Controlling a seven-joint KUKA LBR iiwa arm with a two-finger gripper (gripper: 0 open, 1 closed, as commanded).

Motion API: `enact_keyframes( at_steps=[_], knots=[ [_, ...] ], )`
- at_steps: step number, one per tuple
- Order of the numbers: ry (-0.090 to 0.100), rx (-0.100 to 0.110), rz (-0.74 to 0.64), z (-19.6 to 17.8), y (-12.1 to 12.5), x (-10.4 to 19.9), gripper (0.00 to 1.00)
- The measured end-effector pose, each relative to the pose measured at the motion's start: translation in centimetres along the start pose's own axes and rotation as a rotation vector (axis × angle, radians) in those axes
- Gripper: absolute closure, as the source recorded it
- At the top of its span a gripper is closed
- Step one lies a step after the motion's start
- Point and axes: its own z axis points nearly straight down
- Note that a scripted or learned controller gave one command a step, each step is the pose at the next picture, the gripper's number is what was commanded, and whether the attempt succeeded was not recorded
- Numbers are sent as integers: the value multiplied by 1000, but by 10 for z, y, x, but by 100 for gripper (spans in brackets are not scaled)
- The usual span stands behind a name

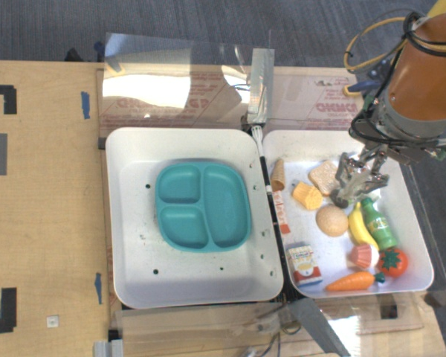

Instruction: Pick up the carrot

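Tool (351, 193) – perhaps empty; one carrot (350, 281).

orange carrot (350, 281), teal plate (204, 206), white bins (126, 162)

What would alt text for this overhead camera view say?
A robot gripper hangs over toy food in the right bin, well short of the carrot at its near edge. The left bin holds a teal divided plate.

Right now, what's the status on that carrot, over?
Gripper hovering above bread, holding nothing. Carrot flat at right bin's near edge, untouched. Tomato and banana crowd it.
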Motion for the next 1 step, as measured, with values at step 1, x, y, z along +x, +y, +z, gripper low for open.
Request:
enact_keyframes(
  at_steps=[1],
  knots=[
    [-1,-3,-6,1,2,-3,0]
  ],
)
